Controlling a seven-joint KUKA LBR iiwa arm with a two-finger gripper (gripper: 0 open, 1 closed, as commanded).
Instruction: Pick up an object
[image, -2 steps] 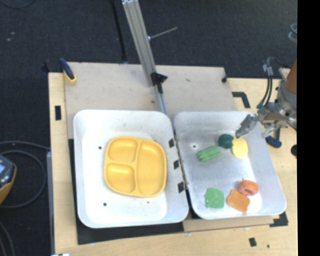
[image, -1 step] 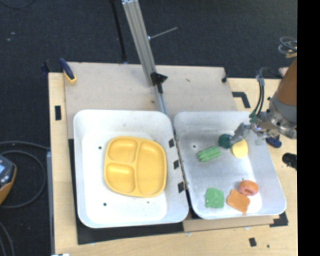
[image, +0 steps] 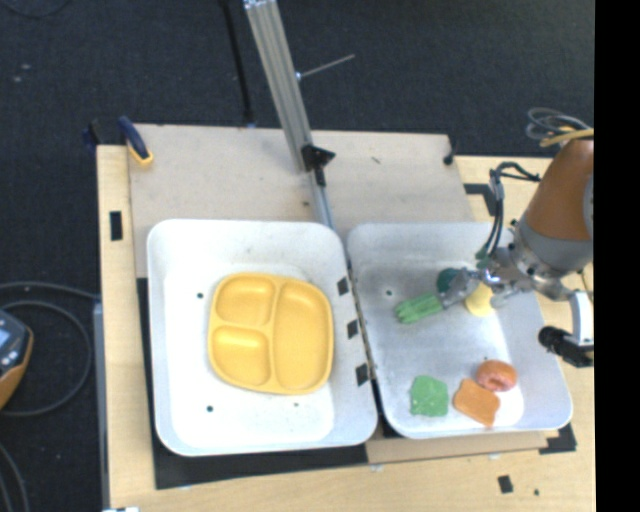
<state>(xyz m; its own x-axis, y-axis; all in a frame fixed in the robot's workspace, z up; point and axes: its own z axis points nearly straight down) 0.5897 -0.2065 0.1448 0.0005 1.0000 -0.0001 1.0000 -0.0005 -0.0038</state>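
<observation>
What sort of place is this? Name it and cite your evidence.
Probably a robotics lab grasping bench: a robot arm reaches over two white bins, toy-like items such as a yellow divided plate lie in them, and cables trail across dark carpet.

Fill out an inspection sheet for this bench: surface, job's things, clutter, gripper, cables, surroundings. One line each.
Surface: wooden bench bearing a left bin and a right bin, both white and shallow.
Job's things: in the right bin, a green brush-like object, a small yellow piece, a green block, an orange block and a reddish round piece.
Clutter: yellow divided tray in the left bin.
Gripper: gripper low over the right bin, next to the yellow piece; grasp unclear.
Cables: black cable on the floor at left; wires along the arm.
Surroundings: dark floor, slanted metal pole behind the bins.
</observation>
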